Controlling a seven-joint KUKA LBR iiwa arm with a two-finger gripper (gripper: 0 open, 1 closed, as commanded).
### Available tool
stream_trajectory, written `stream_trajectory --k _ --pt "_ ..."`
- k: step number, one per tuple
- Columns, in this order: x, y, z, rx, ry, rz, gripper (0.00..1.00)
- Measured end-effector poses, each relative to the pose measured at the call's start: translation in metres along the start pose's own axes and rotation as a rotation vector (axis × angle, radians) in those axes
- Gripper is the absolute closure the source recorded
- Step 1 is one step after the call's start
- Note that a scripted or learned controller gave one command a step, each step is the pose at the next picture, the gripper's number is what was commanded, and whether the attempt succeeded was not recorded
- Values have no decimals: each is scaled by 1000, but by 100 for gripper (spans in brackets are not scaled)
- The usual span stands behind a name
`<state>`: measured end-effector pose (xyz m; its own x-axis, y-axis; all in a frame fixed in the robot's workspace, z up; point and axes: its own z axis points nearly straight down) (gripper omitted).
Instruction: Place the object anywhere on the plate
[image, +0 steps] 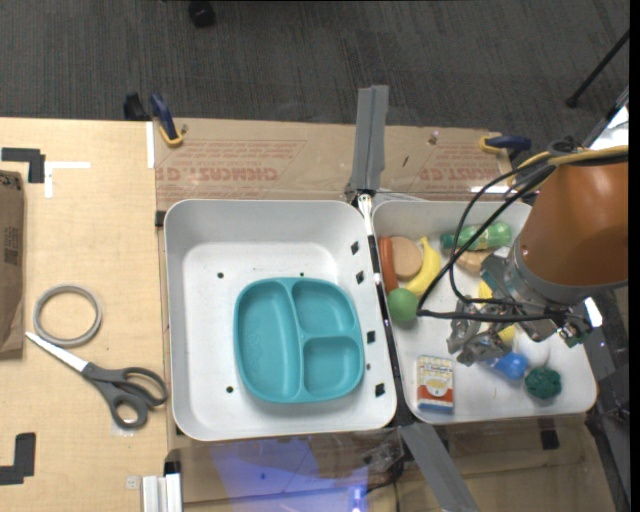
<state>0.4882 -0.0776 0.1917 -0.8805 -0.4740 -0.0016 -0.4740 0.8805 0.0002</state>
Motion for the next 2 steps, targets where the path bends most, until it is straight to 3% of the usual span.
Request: stream_trajectory --k 1,2 --pt "11 -19 75 -2 1 -187 100" --pt "-53 36 0 0 -2 -349 100"
